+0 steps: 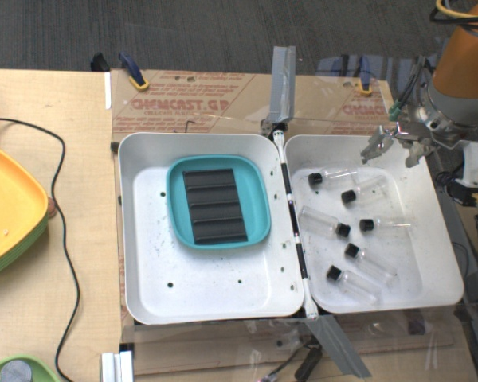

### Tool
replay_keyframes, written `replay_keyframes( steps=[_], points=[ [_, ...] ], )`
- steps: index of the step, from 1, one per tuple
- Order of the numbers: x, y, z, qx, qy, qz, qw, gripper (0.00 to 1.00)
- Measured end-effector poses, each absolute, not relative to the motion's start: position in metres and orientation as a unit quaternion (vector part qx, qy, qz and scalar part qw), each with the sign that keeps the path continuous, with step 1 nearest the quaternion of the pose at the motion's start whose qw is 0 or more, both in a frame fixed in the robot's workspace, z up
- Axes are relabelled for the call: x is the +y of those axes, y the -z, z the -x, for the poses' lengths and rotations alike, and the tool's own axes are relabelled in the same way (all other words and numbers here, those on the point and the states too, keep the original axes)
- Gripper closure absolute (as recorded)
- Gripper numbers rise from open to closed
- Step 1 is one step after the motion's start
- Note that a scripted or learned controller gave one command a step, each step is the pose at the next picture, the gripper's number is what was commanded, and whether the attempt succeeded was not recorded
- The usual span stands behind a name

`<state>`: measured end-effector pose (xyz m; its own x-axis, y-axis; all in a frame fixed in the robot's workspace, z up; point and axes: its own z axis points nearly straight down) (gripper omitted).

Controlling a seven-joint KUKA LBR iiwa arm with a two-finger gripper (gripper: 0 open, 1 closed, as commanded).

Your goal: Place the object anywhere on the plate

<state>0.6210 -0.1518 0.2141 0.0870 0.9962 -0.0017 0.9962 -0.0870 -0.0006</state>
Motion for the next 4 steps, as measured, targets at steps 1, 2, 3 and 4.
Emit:
replay_keyframes(
  steps=[1,2,3,4],
  points=[
    [-0.215,-0.281,-0.589,0.677,0.0011,-0.736,0.000,0.00],
    [-0.212,-0.406,-0.575,0.664,0.0013,-0.748,0.000,0.00],
    [-0.216,-0.441,-0.549,0.626,0.0012,-0.780,0.000,0.00],
    [-0.216,-0.440,-0.545,0.569,0.0023,-0.822,-0.001,0.00]
  ],
)
